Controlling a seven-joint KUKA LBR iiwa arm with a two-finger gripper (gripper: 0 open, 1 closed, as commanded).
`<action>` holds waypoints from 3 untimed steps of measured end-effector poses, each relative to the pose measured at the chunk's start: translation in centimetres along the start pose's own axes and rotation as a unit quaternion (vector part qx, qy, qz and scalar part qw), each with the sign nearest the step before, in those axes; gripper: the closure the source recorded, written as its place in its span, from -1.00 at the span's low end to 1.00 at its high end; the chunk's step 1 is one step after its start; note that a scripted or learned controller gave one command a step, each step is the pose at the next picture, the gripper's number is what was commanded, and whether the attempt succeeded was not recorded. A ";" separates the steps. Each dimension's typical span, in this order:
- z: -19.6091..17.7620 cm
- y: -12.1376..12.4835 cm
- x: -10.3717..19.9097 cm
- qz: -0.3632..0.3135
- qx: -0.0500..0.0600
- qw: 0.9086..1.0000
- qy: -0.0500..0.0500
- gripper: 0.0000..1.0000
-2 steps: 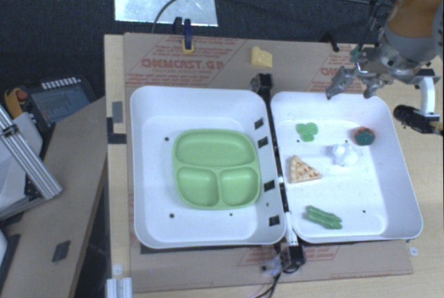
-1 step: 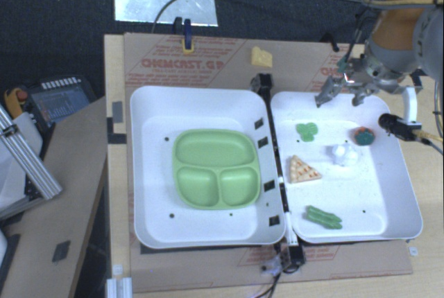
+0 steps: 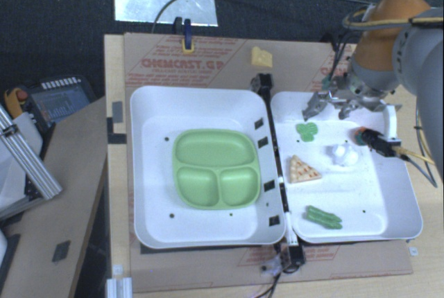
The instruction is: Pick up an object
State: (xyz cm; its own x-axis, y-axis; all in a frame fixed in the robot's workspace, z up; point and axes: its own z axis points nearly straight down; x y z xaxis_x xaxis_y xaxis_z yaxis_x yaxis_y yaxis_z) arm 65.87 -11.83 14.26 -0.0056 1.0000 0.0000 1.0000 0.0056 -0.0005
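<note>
Hovering over the upper part of the right bin [image 3: 388, 199], I am the gripper [image 3: 327, 109], hanging from the grey arm that comes in from the right edge of the frame. My two fingers [image 3: 310, 109] stand apart, tips pointing down toward the white floor, and nothing sits between them. Just below my left-hand tip in the frame lies a small green piece [image 3: 306, 129], close to me but not touching. Further down and to the right of it rests a white crumpled lump [image 3: 342, 153], and below the green piece, near the bin's left wall, lies a tan triangular wedge [image 3: 303, 170] with dots on its face. Toward the bin's lower edge a long green pod [image 3: 324, 217] lies at a slant, well apart from me. In the left bin [image 3: 149, 151] a green divided plate [image 3: 215, 168] lies flat in the middle, one large compartment above two smaller ones. Beyond both bins, at the upper middle of the frame, a small yellow block [image 3: 261, 56] sits on the brown bench top [image 3: 229, 54].
</note>
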 end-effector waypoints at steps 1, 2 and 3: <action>5.1 0.0 0.0 0.000 0.000 1.000 0.000 -1.00; 3.7 0.2 0.0 -0.001 -0.003 1.000 -0.001 1.00; -0.6 0.2 -0.1 0.001 -0.002 1.000 0.000 1.00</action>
State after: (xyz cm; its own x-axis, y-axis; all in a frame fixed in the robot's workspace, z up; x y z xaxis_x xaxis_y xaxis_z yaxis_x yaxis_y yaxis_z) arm 66.04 -11.89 14.85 -0.0037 1.0000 -0.0003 1.0000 0.0037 0.0045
